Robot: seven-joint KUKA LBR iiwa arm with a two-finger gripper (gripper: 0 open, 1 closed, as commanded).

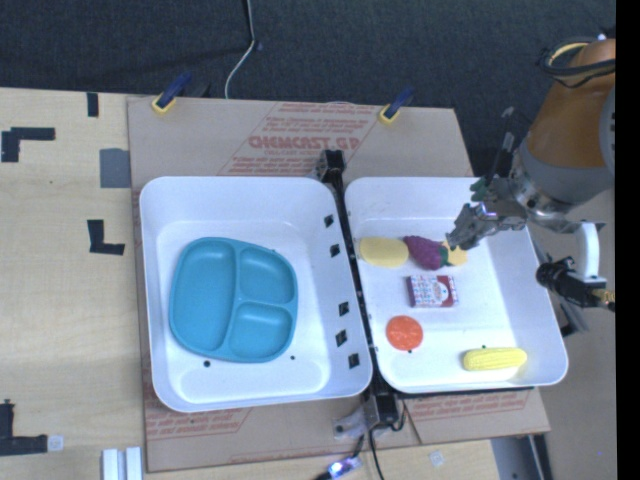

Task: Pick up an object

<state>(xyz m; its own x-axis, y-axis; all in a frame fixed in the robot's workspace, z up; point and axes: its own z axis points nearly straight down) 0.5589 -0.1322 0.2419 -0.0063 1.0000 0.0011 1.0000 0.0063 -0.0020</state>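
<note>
Left bin (160, 208): blue divided plate (233, 299). Right bin (530, 298): yellow lemon (384, 252), purple eggplant (424, 251), corn (494, 360) at 5 o'clock. Pincer (466, 234) at 3 o'clock of eggplant, grip state unreadable. Approach step; next, close on eggplant.

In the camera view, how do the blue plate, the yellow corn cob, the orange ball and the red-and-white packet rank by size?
1. blue plate, by far the largest.
2. corn cob.
3. red-and-white packet and orange ball: too alike to separate.

A wooden bench (60, 298) spans the frame, bearing a cardboard sheet (290, 138) at centre, on which two white bins, left (165, 203) and right (535, 313), sit side by side.
</note>
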